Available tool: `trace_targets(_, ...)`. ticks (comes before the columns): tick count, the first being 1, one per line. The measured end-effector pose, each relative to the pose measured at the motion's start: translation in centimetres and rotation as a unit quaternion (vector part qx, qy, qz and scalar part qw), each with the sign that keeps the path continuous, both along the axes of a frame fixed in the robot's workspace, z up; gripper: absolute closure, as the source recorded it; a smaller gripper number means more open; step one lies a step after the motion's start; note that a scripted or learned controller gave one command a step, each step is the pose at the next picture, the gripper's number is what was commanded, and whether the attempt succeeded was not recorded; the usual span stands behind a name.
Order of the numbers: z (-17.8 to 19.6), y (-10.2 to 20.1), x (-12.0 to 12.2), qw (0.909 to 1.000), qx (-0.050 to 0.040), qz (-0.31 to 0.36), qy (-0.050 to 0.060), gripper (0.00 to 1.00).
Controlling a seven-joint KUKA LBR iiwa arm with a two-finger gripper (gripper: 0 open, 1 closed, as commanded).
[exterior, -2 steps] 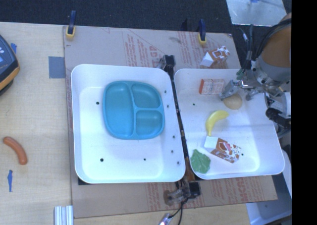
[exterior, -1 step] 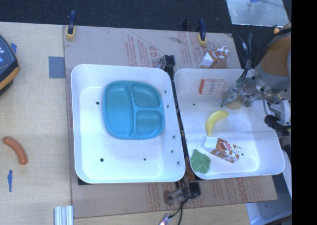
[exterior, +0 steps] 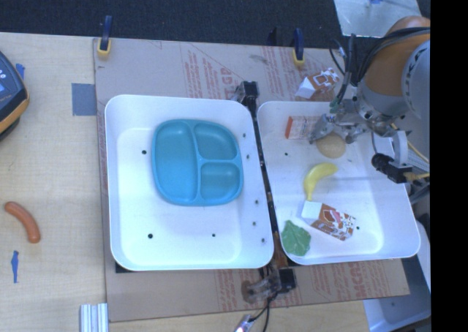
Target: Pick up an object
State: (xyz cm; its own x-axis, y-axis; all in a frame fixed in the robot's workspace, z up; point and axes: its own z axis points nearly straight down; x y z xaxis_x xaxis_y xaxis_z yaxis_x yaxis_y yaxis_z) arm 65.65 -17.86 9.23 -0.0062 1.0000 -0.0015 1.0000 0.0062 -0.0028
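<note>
My gripper (exterior: 335, 133) hangs low over the back of the right bin (exterior: 395, 250), right above a round tan object (exterior: 332, 148) that looks like a potato. A small orange and white packet (exterior: 296, 127) lies just to its left. In front of it lies a yellow banana (exterior: 318, 177). Nearer the front of that bin are a white and brown packet (exterior: 333, 221) and a green leafy piece (exterior: 295, 238). Nothing shows between the fingers.
The left bin (exterior: 124, 250) holds a blue divided plate (exterior: 197, 161). Another snack packet (exterior: 319, 83) lies on the cardboard behind the right bin. A sausage (exterior: 23, 221) lies on the bench at far left, and a dark device (exterior: 10, 96) sits at the left edge.
</note>
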Motion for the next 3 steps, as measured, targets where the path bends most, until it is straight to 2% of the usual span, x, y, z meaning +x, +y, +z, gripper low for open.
trace_targets(1,-0.1,2.1,-7.4,1.0000,0.0002,-0.001,0.001,0.00)
trace_targets(2,-0.1,7.9,-10.8,1.0000,0.0005,0.000,0.001,0.00)
trace_targets(3,-0.1,6.9,-7.9,1.0000,0.0004,-0.001,0.000,0.00)
